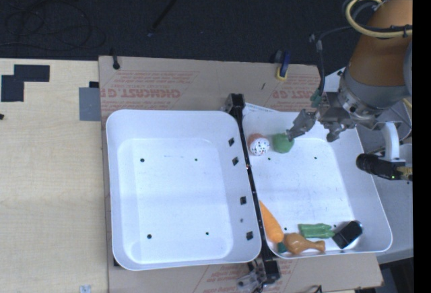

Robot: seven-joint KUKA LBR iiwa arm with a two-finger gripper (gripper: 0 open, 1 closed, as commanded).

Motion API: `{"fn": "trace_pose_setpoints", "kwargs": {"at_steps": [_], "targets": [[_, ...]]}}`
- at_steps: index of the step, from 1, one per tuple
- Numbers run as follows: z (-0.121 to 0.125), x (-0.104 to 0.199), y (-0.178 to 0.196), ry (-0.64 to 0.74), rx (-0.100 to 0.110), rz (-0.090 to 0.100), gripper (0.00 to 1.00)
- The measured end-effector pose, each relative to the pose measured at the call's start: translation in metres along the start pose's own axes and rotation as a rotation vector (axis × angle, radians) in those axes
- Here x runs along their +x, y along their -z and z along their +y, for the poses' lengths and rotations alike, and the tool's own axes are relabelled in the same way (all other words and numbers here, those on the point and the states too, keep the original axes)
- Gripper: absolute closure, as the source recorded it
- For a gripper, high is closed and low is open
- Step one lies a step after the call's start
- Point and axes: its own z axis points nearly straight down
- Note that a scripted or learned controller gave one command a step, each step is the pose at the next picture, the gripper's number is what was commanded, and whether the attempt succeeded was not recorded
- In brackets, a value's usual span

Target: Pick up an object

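The right bin [350, 180] holds several objects. A white ball with red dots [258, 145] and a green round piece [283, 144] lie side by side at its far left corner. An orange carrot [271, 223], a brown-orange toy [303, 243], a green flat piece [315, 230] and a black block [347, 234] lie along its near edge. My gripper [316, 131] hangs over the bin's far edge, open, with nothing between its fingers. Its left finger [298, 127] ends just right of and above the green round piece.
The left bin [118, 170] sits beside the right one, with a black divider strip [244, 170] between them. Cardboard [168, 86] lies under both bins. A yellow-and-blue clamp [281, 66] stands at the cardboard's far edge. The arm's body [377, 62] occupies the right side.
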Motion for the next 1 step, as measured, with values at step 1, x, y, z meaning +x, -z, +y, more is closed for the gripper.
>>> {"fn": "trace_pose_setpoints", "kwargs": {"at_steps": [1], "targets": [[-0.0430, 0.0121, -0.1620, -0.004, -0.001, 0.000, 0.00]]}}
